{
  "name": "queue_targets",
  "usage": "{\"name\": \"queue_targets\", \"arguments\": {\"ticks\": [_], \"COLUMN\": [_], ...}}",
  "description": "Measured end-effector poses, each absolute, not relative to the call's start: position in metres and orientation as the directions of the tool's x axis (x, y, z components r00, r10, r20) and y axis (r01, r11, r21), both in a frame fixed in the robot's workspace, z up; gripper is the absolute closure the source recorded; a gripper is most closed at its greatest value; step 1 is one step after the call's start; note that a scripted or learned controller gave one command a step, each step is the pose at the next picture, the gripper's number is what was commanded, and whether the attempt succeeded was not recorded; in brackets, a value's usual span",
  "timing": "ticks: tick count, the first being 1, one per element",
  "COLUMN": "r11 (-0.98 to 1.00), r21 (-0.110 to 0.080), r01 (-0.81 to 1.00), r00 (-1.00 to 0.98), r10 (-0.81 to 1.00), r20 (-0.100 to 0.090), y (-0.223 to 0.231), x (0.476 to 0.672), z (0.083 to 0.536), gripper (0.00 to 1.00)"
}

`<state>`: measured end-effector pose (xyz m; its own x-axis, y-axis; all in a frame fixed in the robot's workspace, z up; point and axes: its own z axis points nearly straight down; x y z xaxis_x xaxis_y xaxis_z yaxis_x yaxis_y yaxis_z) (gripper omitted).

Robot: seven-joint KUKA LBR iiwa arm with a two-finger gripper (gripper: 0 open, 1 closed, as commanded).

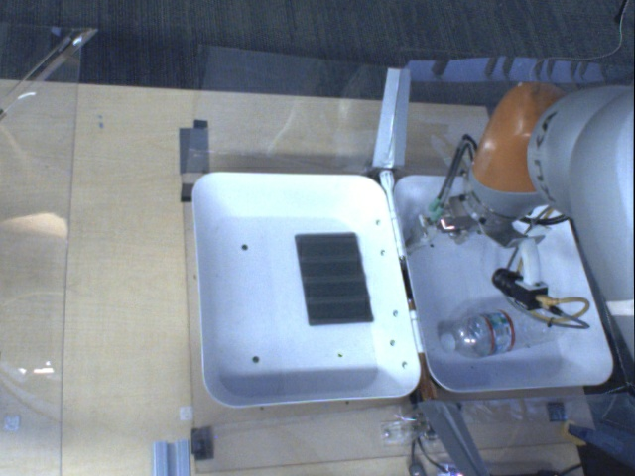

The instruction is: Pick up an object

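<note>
Tabletop: pale wood-grain surface, smooth, carrying two shallow white bins side by side.

Left bin: glossy white plastic with rounded corners and a few small dark holes in the floor. One item lies flat near the centre: a dark rectangular slab, matte, with ribs across its width, clear of all the walls.

Right bin: same moulded white plastic. A clear plastic bottle, cylindrical and crinkled, lies on its side in the near half, its cap end pointing toward the left bin.

Arm: smooth grey casing with a rounded orange band, reaching in from the right. The gripper sits low in the far left corner of the right bin, close to the dividing wall and well apart from the bottle. Whether it is spread or pressed together cannot be told; nothing is seen held.
</note>
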<state>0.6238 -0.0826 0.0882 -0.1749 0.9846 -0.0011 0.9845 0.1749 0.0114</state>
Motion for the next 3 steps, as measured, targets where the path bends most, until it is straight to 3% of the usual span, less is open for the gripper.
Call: {"name": "queue_targets", "arguments": {"ticks": [1,2,3], "r11": [0.224,0.058,-0.005], "r21": [0.009,0.005,0.002], "r01": [0.974,0.998,1.000], "r00": [-0.224,-0.058,0.005], "r10": [0.974,0.998,1.000], "r20": [-0.002,0.000,0.001], "y": [-0.122,-0.133,-0.084], "x": [0.648,0.572,0.540], "z": [0.139,0.158,0.098], "gripper": [0.00,0.00,0.00]}}
